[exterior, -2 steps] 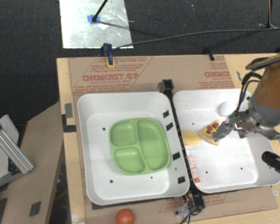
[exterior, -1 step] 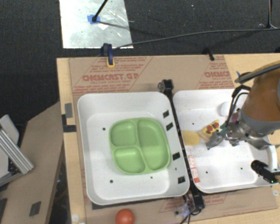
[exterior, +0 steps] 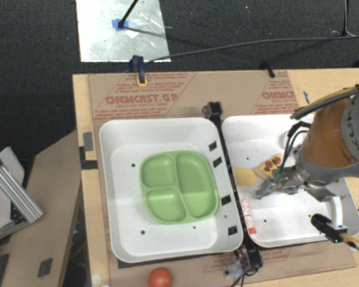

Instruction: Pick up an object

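**Over the right bin: gripper low beside the small objects**

Over the right bin [exterior: 276, 234] the gripper [exterior: 268, 186] hangs low, arm [exterior: 331, 143] coming in from the right. I cannot tell if the jaws are open or closed; too blurred. Task objects: a pale yellow piece [exterior: 244, 176] just left of the gripper, and a red-yellow item [exterior: 272, 163] just beside it on the far side. Nothing is visibly held.

To do the step well, I judge: centre over one object only, pref. the yellow piece, descend straight, close, lift slowly.

In the way: the two objects lie close together, and the bin wall betw. both bins is near. Left bin [exterior: 117, 174] holds a green divided tray [exterior: 179, 187]; an orange ball [exterior: 160, 280] sits outside, near edge, well apart
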Controlling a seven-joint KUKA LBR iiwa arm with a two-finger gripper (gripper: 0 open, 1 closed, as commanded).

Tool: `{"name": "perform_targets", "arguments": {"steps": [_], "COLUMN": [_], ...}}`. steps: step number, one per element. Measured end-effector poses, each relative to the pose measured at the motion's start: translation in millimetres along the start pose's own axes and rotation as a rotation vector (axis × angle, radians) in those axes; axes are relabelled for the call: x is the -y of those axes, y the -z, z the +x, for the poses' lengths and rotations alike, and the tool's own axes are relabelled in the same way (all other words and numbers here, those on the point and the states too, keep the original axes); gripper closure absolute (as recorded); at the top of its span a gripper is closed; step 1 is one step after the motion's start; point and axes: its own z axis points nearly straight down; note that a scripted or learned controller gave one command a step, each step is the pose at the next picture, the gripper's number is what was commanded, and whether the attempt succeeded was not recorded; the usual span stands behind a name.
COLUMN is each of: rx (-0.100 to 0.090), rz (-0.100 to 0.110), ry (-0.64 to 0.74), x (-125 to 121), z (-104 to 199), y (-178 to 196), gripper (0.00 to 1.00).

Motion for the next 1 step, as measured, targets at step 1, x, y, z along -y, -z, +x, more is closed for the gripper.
{"name": "perform_targets", "arguments": {"steps": [1], "rx": [0.001], "rz": [-0.004], "ry": [0.000], "x": [-1.3], "z": [-0.5], "y": [13.3], "gripper": [1.00]}}
